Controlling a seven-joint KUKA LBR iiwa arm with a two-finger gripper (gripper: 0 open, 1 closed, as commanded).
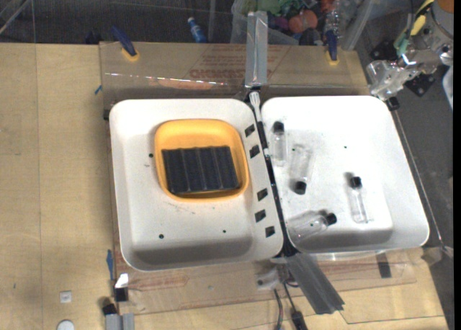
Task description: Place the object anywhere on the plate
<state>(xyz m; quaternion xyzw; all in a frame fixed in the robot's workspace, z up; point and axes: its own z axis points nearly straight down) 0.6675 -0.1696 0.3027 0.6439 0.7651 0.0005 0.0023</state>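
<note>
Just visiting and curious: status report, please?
Pincer parked at top right, off the bins. Four clear vials loose in right bin. Orange plate holds black rack.

Two bins, one plate, four vials.

Standing over the bench I count two shallow white bins: the left bin (137, 177) holds a single yellow plate (167, 136) with one dark ribbed insert (200, 170) on it; the right bin (374, 134) holds four clear vials with black caps, at (278, 140), (300, 168), (356, 197) and (311, 222).
</note>
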